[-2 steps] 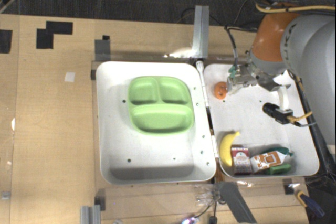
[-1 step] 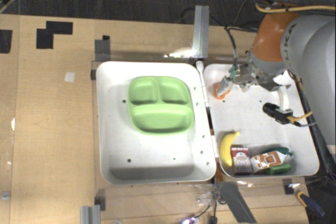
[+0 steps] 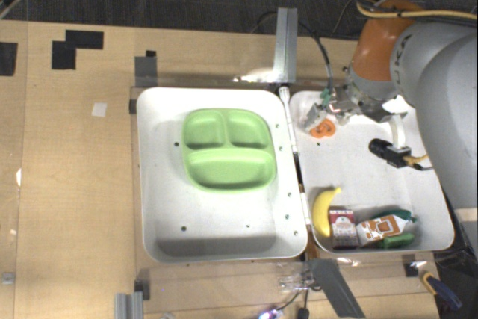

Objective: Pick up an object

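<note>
My gripper (image 3: pixel 326 114) is low in the far left corner of the right bin (image 3: pixel 358 183), reaching in from the right. A small orange object (image 3: pixel 323 130) lies directly under it and is partly hidden by it; whether they touch is unclear. At the near edge of the same bin lie a yellow banana (image 3: pixel 323 210), a red and white box (image 3: pixel 342 228), and an orange and white carton (image 3: pixel 382 226) with a green item (image 3: pixel 393 240) beside it.
The left bin (image 3: pixel 160 183) holds a green divided plate (image 3: pixel 226 148) near its middle. A metal post (image 3: pixel 287 45) stands behind the wall between the two bins. The grey arm (image 3: pixel 441 78) covers the right bin's far right side.
</note>
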You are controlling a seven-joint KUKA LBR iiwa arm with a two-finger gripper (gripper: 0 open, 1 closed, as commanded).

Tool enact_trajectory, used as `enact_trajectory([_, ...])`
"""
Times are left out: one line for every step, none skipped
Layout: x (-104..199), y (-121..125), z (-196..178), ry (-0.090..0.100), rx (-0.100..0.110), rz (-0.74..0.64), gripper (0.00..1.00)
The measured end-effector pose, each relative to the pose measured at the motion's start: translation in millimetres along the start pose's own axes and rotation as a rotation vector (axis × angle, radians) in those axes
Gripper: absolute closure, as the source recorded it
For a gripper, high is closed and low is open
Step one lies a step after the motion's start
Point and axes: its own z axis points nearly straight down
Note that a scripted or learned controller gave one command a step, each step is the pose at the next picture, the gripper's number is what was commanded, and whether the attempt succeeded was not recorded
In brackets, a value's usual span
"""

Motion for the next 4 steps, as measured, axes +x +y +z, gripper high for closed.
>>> enact_trajectory([-21,-5,-4,0.0,0.001,0.202,0.0])
enact_trajectory([-20,0,-20,-0.003,-0.011,0.195,1.0])
enact_trajectory([-20,0,-20,-0.003,-0.011,0.194,0.0])
enact_trajectory([-75,-45,-76,0.0,0.001,0.335,0.0])
